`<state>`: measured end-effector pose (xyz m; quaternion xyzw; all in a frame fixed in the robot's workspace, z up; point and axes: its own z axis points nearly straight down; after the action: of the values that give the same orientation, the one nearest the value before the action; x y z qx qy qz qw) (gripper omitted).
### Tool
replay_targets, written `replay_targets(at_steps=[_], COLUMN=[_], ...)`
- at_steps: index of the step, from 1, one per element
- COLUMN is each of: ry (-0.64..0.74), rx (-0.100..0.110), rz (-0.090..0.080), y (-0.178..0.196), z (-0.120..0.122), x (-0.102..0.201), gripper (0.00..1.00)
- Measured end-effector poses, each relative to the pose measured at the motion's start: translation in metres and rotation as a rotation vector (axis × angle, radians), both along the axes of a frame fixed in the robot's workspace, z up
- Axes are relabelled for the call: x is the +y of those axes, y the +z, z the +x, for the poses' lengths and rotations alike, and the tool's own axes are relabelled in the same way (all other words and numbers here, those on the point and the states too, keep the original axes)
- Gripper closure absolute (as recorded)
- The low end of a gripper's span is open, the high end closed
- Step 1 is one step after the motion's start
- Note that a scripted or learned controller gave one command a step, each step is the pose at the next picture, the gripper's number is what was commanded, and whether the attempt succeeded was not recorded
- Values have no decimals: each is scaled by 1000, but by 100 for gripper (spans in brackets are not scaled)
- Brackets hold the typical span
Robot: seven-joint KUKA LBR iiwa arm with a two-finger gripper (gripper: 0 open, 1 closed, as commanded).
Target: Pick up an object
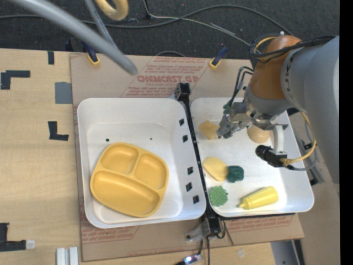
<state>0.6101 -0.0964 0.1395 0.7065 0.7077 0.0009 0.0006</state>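
Note:
In the right bin (292, 200) lie several small food toys: a pale yellow piece (208, 129) at the upper left, a yellow oval piece (215, 168) with a dark green piece (235, 173) beside it, a bright green bumpy piece (218, 195), a yellow corn-like piece (259, 197) at the front, and a tan round piece (258, 133) partly hidden by the arm. My gripper (228, 129) hangs low over the bin's upper left, just right of the pale yellow piece. Nothing shows between its fingertips.
The left bin (94, 112) holds a yellow divided plate (129, 178). A black divider (190, 148) separates the bins. Cables hang off the wrist (287, 159) over the right bin's right side. Grey tubing (71, 21) crosses the upper left.

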Motion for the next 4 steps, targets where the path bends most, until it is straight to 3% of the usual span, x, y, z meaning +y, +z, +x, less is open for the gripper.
replay_targets(at_steps=[2,4], ry=[0,4], rx=[-1,5], rz=[0,0], y=[110,95], z=[7,-14], x=[8,114], gripper=[100,100])
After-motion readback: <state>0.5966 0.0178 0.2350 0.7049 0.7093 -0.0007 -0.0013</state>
